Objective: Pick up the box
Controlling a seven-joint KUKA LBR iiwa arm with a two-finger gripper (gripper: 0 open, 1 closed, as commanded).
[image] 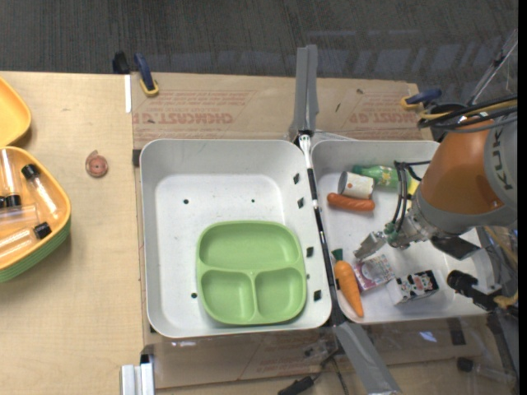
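You're looking at 2 white bins; right one's holding 1 box, 2 carrots, 1 bottle. Jaws are hovering just up-left of box, apart from it; can't tell if spread.

A tan wooden bench under brown cardboard sheeting stands on dark grey carpet.
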